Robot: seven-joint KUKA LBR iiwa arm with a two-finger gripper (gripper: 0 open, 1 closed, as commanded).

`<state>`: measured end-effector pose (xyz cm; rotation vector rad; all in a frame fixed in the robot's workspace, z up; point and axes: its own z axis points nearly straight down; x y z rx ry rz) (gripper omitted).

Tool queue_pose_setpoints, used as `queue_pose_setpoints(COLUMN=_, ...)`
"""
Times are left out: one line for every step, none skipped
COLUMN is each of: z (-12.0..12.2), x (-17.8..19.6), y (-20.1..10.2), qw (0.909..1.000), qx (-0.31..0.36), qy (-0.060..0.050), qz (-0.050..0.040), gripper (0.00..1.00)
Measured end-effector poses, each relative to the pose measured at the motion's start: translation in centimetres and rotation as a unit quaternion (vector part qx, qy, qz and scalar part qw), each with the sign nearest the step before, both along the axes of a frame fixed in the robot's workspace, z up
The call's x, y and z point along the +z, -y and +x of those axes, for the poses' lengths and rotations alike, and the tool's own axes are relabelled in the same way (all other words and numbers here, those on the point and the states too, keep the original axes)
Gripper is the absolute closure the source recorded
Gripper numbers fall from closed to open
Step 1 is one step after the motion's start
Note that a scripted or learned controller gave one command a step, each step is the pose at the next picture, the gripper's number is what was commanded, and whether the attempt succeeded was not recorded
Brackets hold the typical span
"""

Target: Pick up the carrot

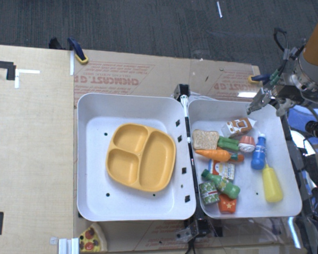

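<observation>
Carrot lies on its side in the right bin, with its long axis running nearly level across the bin: the thick orange end points toward the bin's right wall and the thin tip toward the left wall, just short of the divide between the two bins. It is well apart from the gripper, which hangs above the bin's far right corner, its dark fingers spread with nothing between them.

Outward from the gripper, a small carton sits near the far wall. A blue bottle and a yellow bottle lie along the right wall. A slice of bread rests just behind the carrot, touching it or nearly so, and a green piece lies beside the carrot's thick end. Toward the near wall are a green bottle, a small can and a red piece, packed close together.

The left bin holds a yellow plate with three compartments, set near its middle. Both bins stand on brown cardboard, which lies over a pale wooden bench; a toy pizza slice lies at the near edge of the cardboard. Beyond the bench the floor is dark grey.

The carrot is bright orange, smooth and tapered, with a bit of green at the thick end.
</observation>
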<state>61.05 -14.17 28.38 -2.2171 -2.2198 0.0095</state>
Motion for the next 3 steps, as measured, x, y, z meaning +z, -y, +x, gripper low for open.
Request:
queue_pose_setpoints(z=-3.1, x=-10.0, y=-1.5, qw=0.997, qx=-0.078, qy=-0.001, qz=-0.0001, gripper=0.0)
queue_pose_setpoints(z=-6.5, x=-18.9, y=-3.7, qw=0.9956, qx=-0.093, qy=0.0, qz=0.0005, gripper=0.0)
queue_pose_setpoints(z=-6.4, x=-18.3, y=-3.6, qw=0.9955, qx=-0.095, qy=-0.002, qz=0.0009, gripper=1.0)
